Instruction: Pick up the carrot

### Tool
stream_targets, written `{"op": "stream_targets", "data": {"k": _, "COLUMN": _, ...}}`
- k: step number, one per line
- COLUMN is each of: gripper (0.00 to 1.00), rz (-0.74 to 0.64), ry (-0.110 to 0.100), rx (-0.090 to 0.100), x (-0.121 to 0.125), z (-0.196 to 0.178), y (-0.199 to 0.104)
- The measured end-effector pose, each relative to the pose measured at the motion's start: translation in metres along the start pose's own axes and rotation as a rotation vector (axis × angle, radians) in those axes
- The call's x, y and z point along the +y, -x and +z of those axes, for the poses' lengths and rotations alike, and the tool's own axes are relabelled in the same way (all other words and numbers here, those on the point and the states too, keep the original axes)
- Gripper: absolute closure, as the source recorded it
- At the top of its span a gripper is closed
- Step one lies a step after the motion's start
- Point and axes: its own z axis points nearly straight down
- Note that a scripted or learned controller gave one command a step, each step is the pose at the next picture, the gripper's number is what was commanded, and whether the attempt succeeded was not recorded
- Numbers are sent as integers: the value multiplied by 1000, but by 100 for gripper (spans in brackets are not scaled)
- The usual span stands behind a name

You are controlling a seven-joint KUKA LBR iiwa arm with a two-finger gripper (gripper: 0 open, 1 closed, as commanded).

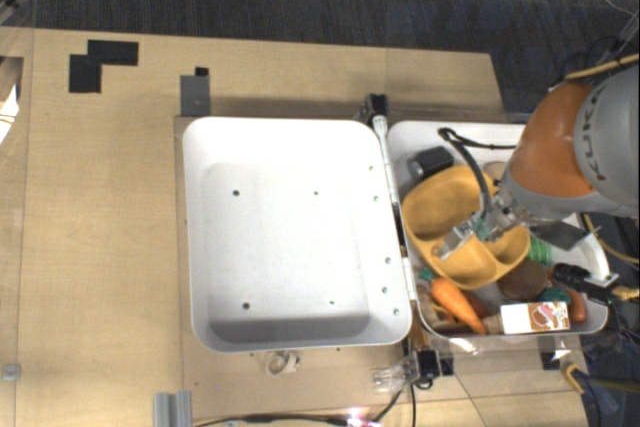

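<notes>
Our arm hangs over the right bin; its gripper sits above the yellow bowl, grip state unclear. The carrot lies at the bin's near edge: light, stiff, smooth. We'd pinch mid-length.
</notes>
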Motion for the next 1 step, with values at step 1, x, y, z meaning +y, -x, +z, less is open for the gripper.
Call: {"op": "stream_targets", "data": {"k": 1, "gripper": 0, "rz": 288, "ry": 26, "rx": 5, "x": -22, "z": 0, "y": -29}}
